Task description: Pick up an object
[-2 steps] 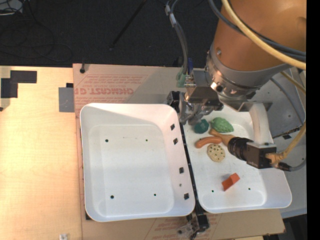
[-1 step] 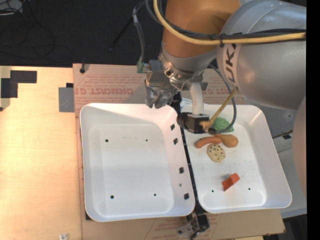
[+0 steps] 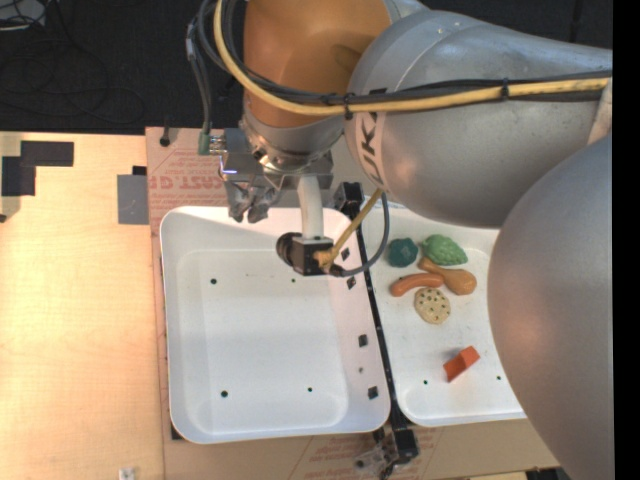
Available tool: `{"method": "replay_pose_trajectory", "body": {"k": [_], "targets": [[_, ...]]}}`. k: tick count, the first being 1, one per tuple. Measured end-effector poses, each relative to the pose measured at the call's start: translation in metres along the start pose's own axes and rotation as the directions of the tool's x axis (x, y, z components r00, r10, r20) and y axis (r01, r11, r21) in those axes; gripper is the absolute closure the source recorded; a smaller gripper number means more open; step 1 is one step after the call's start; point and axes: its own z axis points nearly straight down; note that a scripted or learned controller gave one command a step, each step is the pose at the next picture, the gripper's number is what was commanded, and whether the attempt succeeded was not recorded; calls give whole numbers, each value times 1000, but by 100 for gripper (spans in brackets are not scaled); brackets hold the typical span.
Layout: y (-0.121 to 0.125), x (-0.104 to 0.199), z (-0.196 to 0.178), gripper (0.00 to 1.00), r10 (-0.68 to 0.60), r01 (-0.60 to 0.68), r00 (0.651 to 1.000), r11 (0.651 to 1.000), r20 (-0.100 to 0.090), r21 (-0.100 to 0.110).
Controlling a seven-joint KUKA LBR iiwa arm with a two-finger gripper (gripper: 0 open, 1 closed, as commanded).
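Items, right bin [image 3: 402, 400], middle right of frame:
- sausage [image 3: 413, 285], long axis left to right, right end slightly higher, touching an orange piece [image 3: 456, 280]
- teal lump [image 3: 402, 252] and green piece [image 3: 444, 250] just above
- cookie [image 3: 433, 306] just below
- red block [image 3: 461, 364], tilted, apart toward the lower edge, bare floor around it

Gripper [image 3: 250, 206]: over the left bin [image 3: 176, 368] at its upper rim, well apart from the items; open or closed cannot be told.

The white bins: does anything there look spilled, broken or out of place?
Nothing stands out. A teal lump, green leafy toy, orange sausage, brown carrot-shaped piece, speckled biscuit and red block lie inside the right white bin, none spilled over its rim.
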Motion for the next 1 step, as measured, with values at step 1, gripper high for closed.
{"method": "replay_pose_trajectory", "body": {"k": [1], "targets": [[-54, -1, 18, 100, 4, -4, 1000, 1000, 3, 4]]}}
